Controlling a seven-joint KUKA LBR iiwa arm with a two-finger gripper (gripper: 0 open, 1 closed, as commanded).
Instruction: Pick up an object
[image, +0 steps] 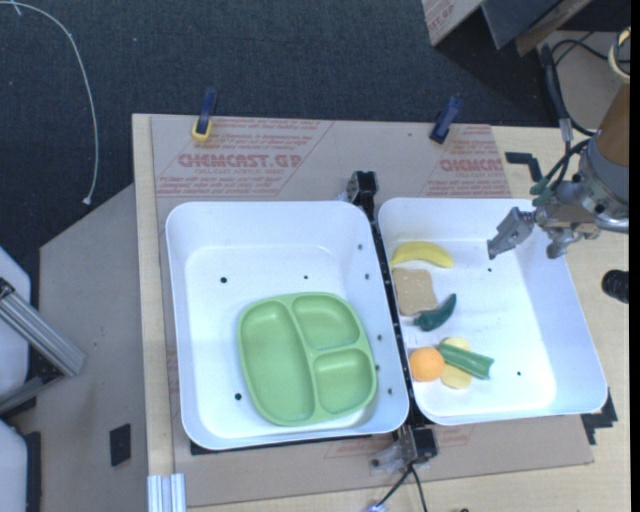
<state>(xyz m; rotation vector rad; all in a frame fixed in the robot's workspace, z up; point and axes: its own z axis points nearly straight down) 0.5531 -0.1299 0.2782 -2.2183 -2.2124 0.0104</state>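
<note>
Hand (532, 234): poised over right bin (560, 330), upper edge, fingers spread apart, gripping nothing. Banana (421, 254), bread slice (414, 291), orange (427, 364): lower-left of hand, well apart.

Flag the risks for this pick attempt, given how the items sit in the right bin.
1. The items cluster against the right bin's left wall: banana, tan slice and dark green piece lie close together, so the fingers may strike the wall or a neighbour.
2. The orange touches the yellow and green pieces; a grasp could nudge it into rolling.
3. The gripper sits at the far corner, open and holding nothing.
</note>
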